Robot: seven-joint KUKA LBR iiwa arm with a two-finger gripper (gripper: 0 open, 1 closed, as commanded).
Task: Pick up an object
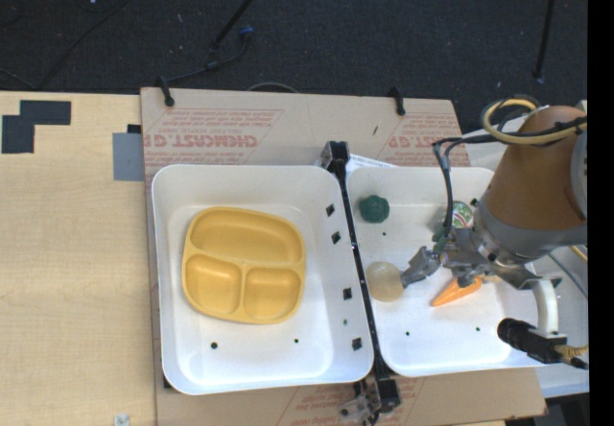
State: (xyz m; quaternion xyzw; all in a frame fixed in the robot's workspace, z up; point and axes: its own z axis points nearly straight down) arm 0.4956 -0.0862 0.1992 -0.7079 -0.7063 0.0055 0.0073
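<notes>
Two shallow white plastic bins sit side by side on the bench. The left bin (173,357) carries a yellow three-compartment plastic tray (245,264); the right bin (422,357) holds the candidates for picking: a dark green rounded lump (374,209) near its 11 o'clock corner, a pale translucent ball (385,281) at its 9 o'clock edge beside the divider, and an orange carrot-shaped toy (455,293) near the middle. A small multicoloured item (462,215) lies at about 1 o'clock, too small to identify.

The gripper (432,266) hangs low over the right bin, between the pale ball at its 9 o'clock and the orange toy at its 4 o'clock. Nothing shows between the fingers, and how far apart they stand I cannot tell, since the arm's bulk covers much of them.

My worry is that the gripper closes in the gap between these two things and catches neither, or nudges the ball so it rolls against the bin wall. A smooth round ball would likely slip from a two-finger pinch; the tapered toy could pivot out.

Printing on the cardboard (221,131) under the bins appears upside down in red; I cannot read it with confidence.
</notes>
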